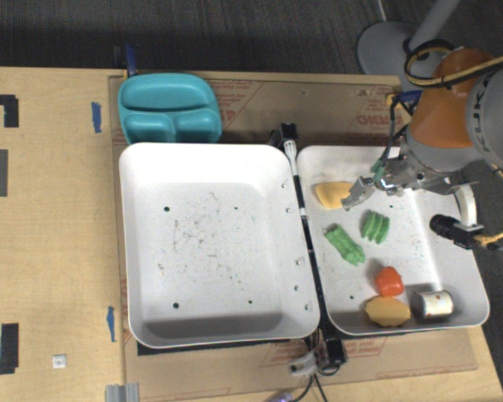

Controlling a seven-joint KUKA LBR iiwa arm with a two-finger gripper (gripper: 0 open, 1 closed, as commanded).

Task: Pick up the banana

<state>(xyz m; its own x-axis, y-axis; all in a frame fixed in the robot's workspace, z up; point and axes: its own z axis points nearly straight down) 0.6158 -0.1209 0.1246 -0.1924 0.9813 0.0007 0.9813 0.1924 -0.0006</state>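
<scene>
The banana (329, 195) is a short pale yellow piece lying in the upper left part of the right bin (461, 254). My gripper (360, 193) reaches in from the right, low over the bin, and its tip lies against the banana's right end. Nothing in the view shows the banana lifted; it rests on the bin floor. The grey arm with its orange band (443, 111) stands above the bin's far right corner.
The right bin also holds two green pieces (344, 244) (375, 226), a red-orange piece (389, 281), a yellow-brown lump (387, 311) and a small can (434, 303). The left bin (210, 241) lies beside it. A teal tray (168, 107) sits behind.
</scene>
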